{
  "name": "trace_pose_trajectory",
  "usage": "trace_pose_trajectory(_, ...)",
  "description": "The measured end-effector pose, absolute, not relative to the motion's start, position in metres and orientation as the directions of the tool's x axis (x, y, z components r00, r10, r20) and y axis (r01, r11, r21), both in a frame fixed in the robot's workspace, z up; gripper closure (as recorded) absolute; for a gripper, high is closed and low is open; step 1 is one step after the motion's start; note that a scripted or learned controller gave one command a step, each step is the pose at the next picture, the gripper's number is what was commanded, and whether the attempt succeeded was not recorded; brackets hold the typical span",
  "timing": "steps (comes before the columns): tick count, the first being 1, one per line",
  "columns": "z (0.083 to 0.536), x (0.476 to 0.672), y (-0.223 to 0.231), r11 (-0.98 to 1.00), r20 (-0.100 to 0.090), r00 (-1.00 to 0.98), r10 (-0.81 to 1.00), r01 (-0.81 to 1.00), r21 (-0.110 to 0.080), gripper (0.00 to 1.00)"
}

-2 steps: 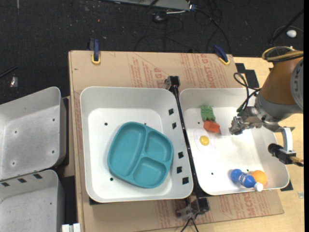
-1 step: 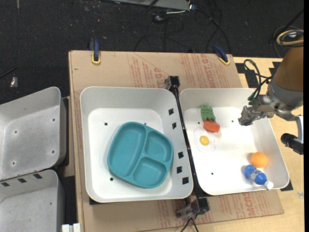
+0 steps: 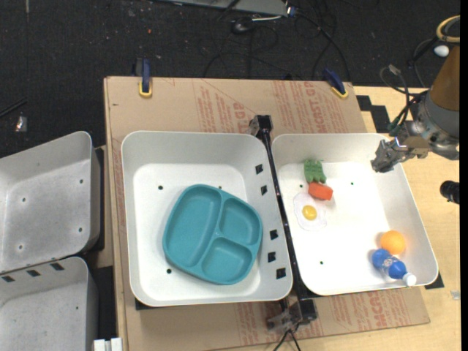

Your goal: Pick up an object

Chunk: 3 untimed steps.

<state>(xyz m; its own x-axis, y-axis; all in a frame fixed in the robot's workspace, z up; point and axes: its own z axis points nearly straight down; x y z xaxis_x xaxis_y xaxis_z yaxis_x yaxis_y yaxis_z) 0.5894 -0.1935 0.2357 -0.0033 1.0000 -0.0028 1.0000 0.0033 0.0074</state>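
From above, the claw (image 3: 385, 158) hangs over the far right rim of the right bin (image 3: 409, 196), at the end of the grey arm (image 3: 439, 115) that comes in from the right. It carries nothing between its tips; whether it stands wide or narrow cannot be told at this size.

Writing: the brown board (image 3: 212, 108) under the bins, lying on the desk (image 3: 446, 218), bears red print, upside down and mirrored to this view. Left of the claw, a run along the board's far edge looks like "MACRO" lettering, but it is too faint to read surely. More red print runs along the board's near edge, also unreadable.

The things to pick lie in the right bin, all nearer the camera than the claw. To its left and slightly nearer is a green toy (image 3: 314, 170), touching an orange-red carrot (image 3: 320, 191) just below it. Beside the carrot, a flat white fried egg (image 3: 310, 213) with a yellow yolk lies on the bin floor. Well nearer than the claw, in the bin's near right corner, sits an orange ball (image 3: 393, 241), touching a blue bottle (image 3: 390, 264) with a white cap.

Far to the claw's left, the left bin (image 3: 146, 167) holds a teal tray (image 3: 212, 234) with three compartments, lying flat.
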Motion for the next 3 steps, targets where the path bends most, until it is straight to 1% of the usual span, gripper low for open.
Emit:
trace_pose_trajectory(1, 0.282, 0.591, -0.194, 0.003, -0.003, -0.003, 1.000, 1.000, 0.007, 1.00)
trace_pose_trajectory(2, 0.265, 0.594, -0.140, 0.007, 0.001, -0.007, 1.000, 1.000, -0.001, 1.00)
trace_pose_trajectory(3, 0.269, 0.605, -0.087, 0.008, 0.001, -0.008, 1.000, 1.000, 0.002, 1.00)
